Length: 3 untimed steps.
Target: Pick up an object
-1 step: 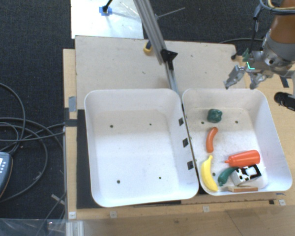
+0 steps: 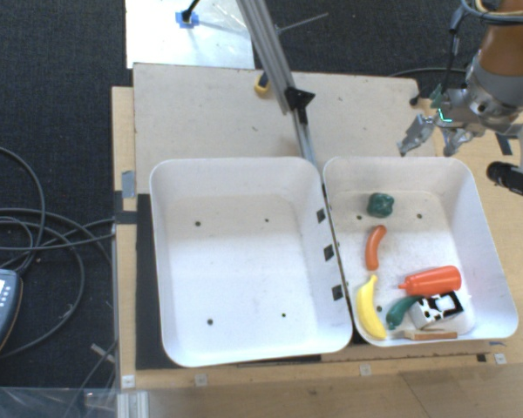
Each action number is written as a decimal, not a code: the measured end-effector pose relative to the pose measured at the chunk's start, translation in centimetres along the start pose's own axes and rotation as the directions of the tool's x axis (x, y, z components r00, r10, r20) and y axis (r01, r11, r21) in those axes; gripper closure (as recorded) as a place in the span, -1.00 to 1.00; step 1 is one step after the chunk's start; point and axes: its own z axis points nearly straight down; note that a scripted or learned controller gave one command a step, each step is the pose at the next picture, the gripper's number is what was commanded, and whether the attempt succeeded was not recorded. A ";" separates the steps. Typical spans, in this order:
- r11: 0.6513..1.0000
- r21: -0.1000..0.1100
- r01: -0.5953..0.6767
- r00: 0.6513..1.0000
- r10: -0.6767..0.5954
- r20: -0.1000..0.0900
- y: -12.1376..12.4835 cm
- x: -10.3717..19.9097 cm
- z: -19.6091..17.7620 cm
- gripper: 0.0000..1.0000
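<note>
While the arm is hanging above the far right corner of the bench, the items are lying as follows, nearest first. Right bin (image 2: pixel 486 233), near edge: a thin brown stick-like piece (image 2: pixel 431 335) is lying flat along the wall. Just behind it, a black-and-white block (image 2: pixel 438 307) is sitting beside a dark green piece (image 2: pixel 399 310), the two touching. A yellow banana (image 2: pixel 369 306) is lying lengthwise at the bin's left side, close to the divide. An orange-red bottle-shaped toy (image 2: pixel 433 279) is resting on its side, just behind the block. Further back, an orange sausage-shaped toy (image 2: pixel 375 246) is lying nearly lengthwise, apart from the banana. Farthest in the bin, a dark green lump (image 2: pixel 381 204) is sitting alone. Left bin (image 2: pixel 170 233): white floor with a few small dark dots. A grey pole (image 2: pixel 275 55) is slanting across the bare board (image 2: pixel 200 111) behind the bins. Gripper (image 2: pixel 429 138): its two fingers are standing apart, holding nothing, poised over the right bin's far rim. All the objects are lying well apart from the jaws, nearer the camera; the dark green lump is lying closest to them.
</note>
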 end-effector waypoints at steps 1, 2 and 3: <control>1.000 0.003 -0.004 1.000 0.004 0.000 -1.0 0.0 5.1 -1.00; 1.000 0.004 -0.002 1.000 0.002 -0.001 -0.1 0.2 10.8 -1.00; 1.000 0.004 -0.005 1.000 0.005 -0.001 -1.1 -0.2 16.3 -1.00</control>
